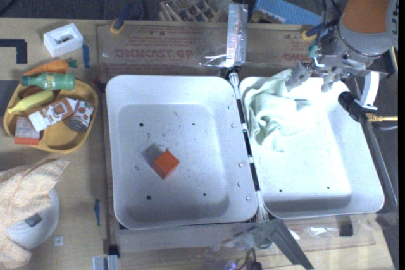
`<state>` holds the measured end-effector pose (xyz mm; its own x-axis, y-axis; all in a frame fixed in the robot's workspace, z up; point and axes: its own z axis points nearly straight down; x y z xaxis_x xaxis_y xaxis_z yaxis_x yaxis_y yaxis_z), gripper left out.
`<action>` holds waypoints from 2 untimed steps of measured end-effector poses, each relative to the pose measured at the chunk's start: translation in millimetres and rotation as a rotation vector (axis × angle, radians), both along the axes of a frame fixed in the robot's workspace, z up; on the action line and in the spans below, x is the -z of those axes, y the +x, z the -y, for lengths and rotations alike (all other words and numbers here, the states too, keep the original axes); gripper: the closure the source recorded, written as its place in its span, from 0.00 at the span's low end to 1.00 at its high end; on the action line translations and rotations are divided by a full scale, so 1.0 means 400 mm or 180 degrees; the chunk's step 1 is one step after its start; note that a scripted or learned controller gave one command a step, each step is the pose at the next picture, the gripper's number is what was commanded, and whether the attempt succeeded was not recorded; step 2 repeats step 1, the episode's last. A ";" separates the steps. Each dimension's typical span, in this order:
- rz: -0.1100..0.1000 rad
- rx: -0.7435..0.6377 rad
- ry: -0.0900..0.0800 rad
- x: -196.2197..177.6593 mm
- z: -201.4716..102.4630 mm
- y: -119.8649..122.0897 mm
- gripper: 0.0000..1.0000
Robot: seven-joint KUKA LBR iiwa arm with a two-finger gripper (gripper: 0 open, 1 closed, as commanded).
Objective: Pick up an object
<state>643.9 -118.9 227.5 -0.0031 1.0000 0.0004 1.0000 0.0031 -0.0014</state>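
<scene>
The arm comes in from the right and the tool (311,74) hangs over the far end of the right bin (329,190), its two fingers spread wide, one tip just beside the upper edge of a crumpled pale cloth (271,112) and the other out over bare white floor. Nothing sits between those fingers — this is a reach, not a hold. The cloth lies bunched against the bin's left wall and far corner, folds standing up, which gives a straddling grip something soft to close on; my read is that the wide spread is set for just that. Over in the left bin (126,104) an orange block (166,164) rests near the middle of the floor, tipped on a corner angle beside a small grey piece (152,153) that touches it — well apart from the tool, so it looks like the less likely target for now. Outside the bins, on the table's left side, a yellow bowl (69,141) holds a green bottle (49,81) and other packets, out of play. The risk as I judge it: the fingers close on one thin fold and the cloth slips free on the lift.
</scene>
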 end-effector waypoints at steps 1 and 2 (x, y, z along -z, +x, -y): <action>0.0007 -0.0217 -0.0001 0.321 -0.055 0.058 0.00; 0.0007 -0.0217 -0.0001 0.321 -0.055 0.058 0.00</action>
